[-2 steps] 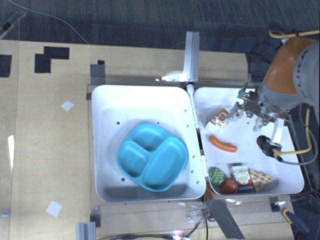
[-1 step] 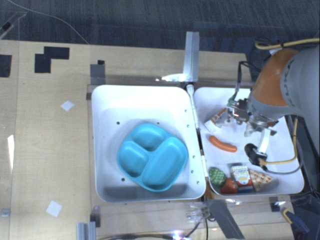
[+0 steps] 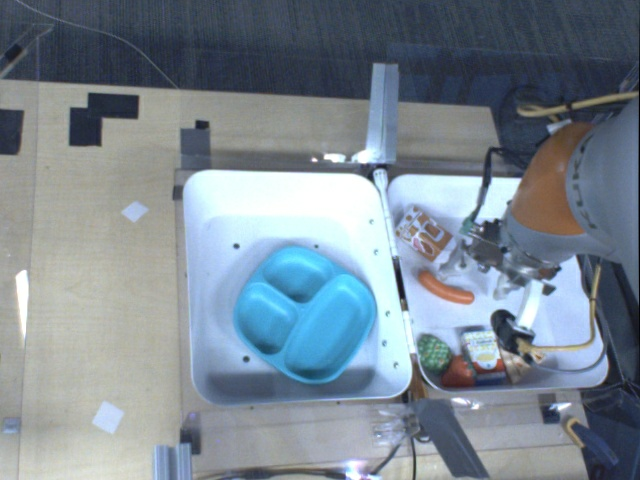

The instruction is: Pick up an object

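We look down from one fixed camera mounted above the bench (image 3: 90, 268), tilted slightly so the far edge of the scene sits at the top and the near edge at the bottom. We stand far enough back to take in both shallow white bins whole: the left bin (image 3: 205, 298) near the middle of our view, the right bin (image 3: 590, 368) toward the right side. Dark carpeted floor (image 3: 250, 18) runs across the top beyond the bench. The grey arm with its orange band (image 3: 550, 183) enters from our right, hanging over the right bin and hiding part of it from us.
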Robot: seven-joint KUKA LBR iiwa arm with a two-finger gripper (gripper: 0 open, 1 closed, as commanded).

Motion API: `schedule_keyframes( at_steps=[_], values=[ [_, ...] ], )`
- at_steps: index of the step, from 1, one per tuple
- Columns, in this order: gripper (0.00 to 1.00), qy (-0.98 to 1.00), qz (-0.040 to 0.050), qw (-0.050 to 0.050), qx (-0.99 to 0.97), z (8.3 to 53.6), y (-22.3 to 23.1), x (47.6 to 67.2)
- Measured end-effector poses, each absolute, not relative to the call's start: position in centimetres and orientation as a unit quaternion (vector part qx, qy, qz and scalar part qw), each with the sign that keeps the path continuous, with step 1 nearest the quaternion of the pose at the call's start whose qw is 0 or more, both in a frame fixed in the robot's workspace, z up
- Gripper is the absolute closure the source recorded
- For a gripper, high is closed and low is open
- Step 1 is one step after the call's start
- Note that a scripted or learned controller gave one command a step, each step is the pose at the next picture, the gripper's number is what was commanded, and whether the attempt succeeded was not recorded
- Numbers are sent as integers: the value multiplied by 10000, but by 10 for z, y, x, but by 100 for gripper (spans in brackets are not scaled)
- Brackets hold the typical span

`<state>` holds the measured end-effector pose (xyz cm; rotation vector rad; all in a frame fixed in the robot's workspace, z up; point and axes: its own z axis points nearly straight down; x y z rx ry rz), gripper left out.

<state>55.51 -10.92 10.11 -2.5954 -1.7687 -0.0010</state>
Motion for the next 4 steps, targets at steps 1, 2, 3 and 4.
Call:
schedule_keyframes(
  at_steps=[1,2,3,4],
  values=[
    [0,-5872,-51,-69,-8094,89,-87,524],
    [0,-5844,-75,-76,-8114,89,-85,494],
    [100,-5837,-76,-84,-8119,98,-87,495],
    [100,-5247,2,-3,-8513,239,-18,488]
  ],
)
